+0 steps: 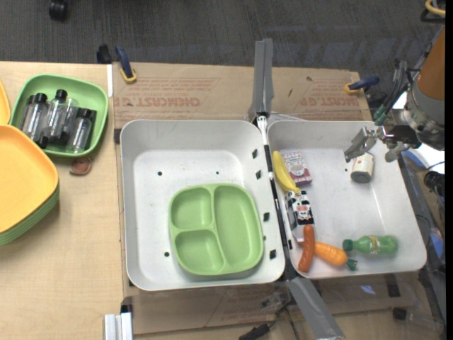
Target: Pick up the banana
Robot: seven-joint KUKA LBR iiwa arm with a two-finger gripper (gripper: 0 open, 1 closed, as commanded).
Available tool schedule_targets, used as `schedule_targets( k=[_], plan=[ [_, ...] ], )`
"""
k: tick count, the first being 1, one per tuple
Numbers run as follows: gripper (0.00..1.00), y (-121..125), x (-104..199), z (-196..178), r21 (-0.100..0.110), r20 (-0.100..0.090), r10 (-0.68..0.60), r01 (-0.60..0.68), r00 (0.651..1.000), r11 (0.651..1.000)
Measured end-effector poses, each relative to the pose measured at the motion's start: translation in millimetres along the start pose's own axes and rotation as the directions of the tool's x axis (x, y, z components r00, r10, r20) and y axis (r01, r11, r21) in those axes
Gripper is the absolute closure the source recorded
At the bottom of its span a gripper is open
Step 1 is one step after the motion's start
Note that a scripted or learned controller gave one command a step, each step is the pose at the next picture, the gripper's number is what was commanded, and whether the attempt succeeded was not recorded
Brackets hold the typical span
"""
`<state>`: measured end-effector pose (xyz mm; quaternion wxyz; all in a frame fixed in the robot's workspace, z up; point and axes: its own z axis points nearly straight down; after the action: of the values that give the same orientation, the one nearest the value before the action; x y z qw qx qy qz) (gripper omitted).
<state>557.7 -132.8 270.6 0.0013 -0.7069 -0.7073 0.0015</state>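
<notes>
The claw (pixel 373 142) is seen at the upper right of the right bin (pixel 396 211), hanging from the grey arm that enters from the right; whether its metal fingers are apart or together cannot be told from this slanted view, and nothing can be made out between them. Just below it, a small white cylinder (pixel 362 168) with a darker end is found on the bin's smooth floor, close to the claw but not visibly gripped. The banana (pixel 284 172) — yellow, slim and gently curved — is laid well apart from the claw, along the bin's left wall, next to the divider between the two bins. A small pink-and-white packet (pixel 296 166) is set just beside it on the right, and a dark printed packet (pixel 301 209) is placed just below it. Lower in the same bin, an orange sausage-like piece (pixel 306 247), a toy carrot (pixel 331 253) and a green bottle (pixel 371 245) lying on its side are grouped near the front wall. In the left bin (pixel 141 211) a glossy green plate (pixel 215 228) with three compartments is held. On the table (pixel 64 275) to the far left, a green tray (pixel 95 105) of dark-capped vials and a stack of orange plates (pixel 25 190) are kept.
</notes>
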Motion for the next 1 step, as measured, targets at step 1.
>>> schedule_targets(
  k=[1],
  plan=[
    [1.0, 0.2, -0.8, -8.0, 0.002, 0.001, 0.001, -0.001, 1.0, 1.0]
  ],
)
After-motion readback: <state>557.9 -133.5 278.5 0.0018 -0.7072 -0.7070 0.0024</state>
